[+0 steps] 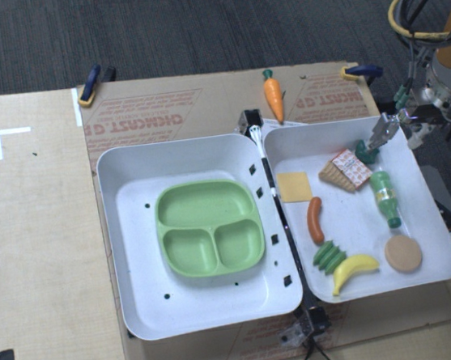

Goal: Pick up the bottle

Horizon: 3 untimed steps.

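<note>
The tabletop [42, 279] carries a sheet of printed cardboard [168, 113] with two white bins on it side by side. The left bin [132, 252] holds a green divided plate [210, 227]. The right bin [427, 215] holds the bottle [385, 199], clear green and lying on its side near the far right wall, between a cracker packet [345, 171] and a round biscuit [402, 253]; a banana [352, 269], sausage [315, 217] and cheese slice [294, 186] lie further left. The gripper [384, 129] hovers over the bin's far right corner, just beyond the bottle's cap end; whether its fingers are apart or together I cannot tell.
</note>
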Each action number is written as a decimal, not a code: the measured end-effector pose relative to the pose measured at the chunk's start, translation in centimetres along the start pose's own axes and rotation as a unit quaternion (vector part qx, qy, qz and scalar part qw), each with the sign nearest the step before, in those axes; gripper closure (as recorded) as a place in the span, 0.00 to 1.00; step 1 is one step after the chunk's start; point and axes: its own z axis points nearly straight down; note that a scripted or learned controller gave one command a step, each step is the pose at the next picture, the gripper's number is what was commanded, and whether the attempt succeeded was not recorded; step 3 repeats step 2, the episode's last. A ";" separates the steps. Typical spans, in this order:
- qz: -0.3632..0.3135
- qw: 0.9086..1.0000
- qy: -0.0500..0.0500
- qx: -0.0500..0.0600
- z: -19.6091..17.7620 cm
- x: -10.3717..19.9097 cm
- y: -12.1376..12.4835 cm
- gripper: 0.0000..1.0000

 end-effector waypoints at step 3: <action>-0.129 0.992 -0.001 -0.002 14.1 -2.7 -1.6 1.00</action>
